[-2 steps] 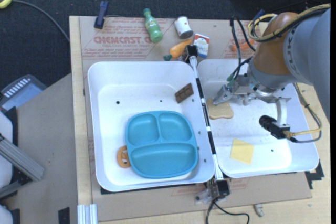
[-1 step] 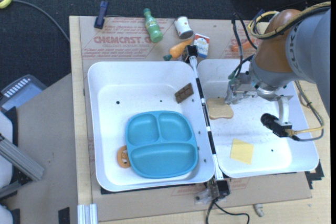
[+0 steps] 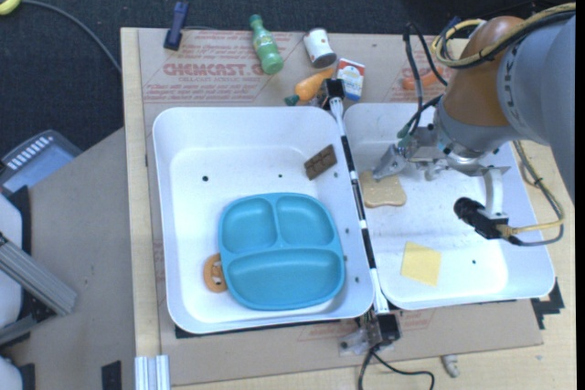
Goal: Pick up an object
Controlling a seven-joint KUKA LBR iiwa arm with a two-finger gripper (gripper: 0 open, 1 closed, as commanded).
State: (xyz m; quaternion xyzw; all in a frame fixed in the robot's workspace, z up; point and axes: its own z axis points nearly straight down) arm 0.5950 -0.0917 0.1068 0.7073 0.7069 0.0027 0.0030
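Look at the right bin (image 3: 475, 283): your gripper (image 3: 391, 162) hangs low over its left part, just above a slice of toast (image 3: 384, 193) that lies flat against the dividing wall. The fingers (image 3: 382, 167) look spread, with nothing between them, though the wrist hides much of them, so take that as likely rather than certain. A yellow cheese slice (image 3: 421, 264) lies flat nearer the front of the same bin, well apart from the toast. In the left bin (image 3: 183, 160) you have a blue divided plate (image 3: 280, 249), a small brown pretzel (image 3: 215, 273) touching its left edge, and a dark brown square piece (image 3: 320, 163) near the right wall. Behind the bins, on the surface (image 3: 210, 68), lie a green bottle (image 3: 266, 45), a small can (image 3: 319, 47) and a carrot (image 3: 309, 87).
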